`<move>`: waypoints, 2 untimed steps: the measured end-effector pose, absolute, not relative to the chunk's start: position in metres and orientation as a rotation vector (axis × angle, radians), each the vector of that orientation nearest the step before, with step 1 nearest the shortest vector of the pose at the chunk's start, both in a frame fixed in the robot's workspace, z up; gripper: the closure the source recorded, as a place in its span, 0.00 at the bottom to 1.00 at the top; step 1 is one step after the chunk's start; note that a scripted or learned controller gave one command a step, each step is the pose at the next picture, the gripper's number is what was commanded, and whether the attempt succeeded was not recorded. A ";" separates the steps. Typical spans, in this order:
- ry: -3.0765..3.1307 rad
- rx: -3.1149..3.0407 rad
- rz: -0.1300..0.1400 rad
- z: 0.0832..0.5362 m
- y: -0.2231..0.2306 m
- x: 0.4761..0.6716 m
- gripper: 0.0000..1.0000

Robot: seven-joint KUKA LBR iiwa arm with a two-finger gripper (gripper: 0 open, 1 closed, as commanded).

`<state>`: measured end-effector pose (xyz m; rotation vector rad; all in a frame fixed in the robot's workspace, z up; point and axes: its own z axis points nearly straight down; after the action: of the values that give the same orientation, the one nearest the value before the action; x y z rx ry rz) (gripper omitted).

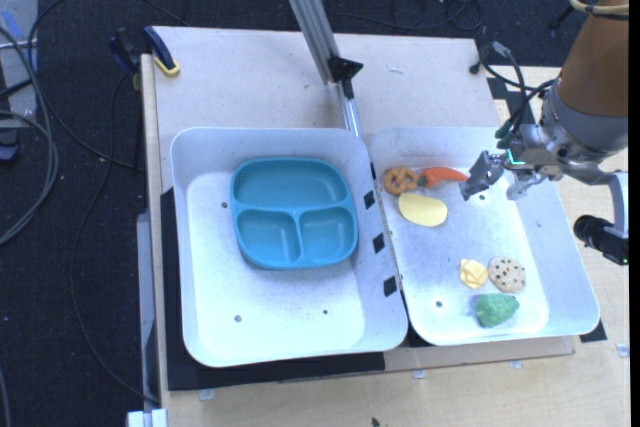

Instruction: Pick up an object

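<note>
Nearest to you, at the front of the right bin [560, 245], you have a green leafy piece [495, 309] sitting close to the front lip. Just behind it lie a small yellow piece [473, 272] and a round cookie with dark chips [507, 274], side by side and almost touching, with the cookie on the right. Move your eye further back in that bin and you find a pale yellow oval [423, 210], and right behind it a brown pretzel [400, 180] with an orange carrot [443, 176] stretching to its right; the three sit tightly clustered near the bin's left wall. Your gripper [479, 181] hangs just to the right of the carrot's tip, low over the back half of the right bin, with nothing visibly between its fingers; whether they stand apart or together you cannot tell from this angle. The grey arm with its orange band [598, 60] rises behind it toward the right edge. In the left bin [200, 215], a blue divided tray [295, 212] rests in the middle, one long compartment at the back and two smaller ones in front. Farthest off, on the bench [250, 80], a metal pole [305, 0] slants up and away.
</note>
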<state>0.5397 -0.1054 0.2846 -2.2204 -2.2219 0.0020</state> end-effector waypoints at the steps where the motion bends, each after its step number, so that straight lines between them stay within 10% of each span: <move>1: -2.222 -2.221 0.001 0.285 -0.105 0.540 0.00; 2: -2.216 -2.220 0.007 0.221 -0.109 0.538 0.00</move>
<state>0.5381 -0.1093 0.2214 -2.2196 -2.2158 0.0069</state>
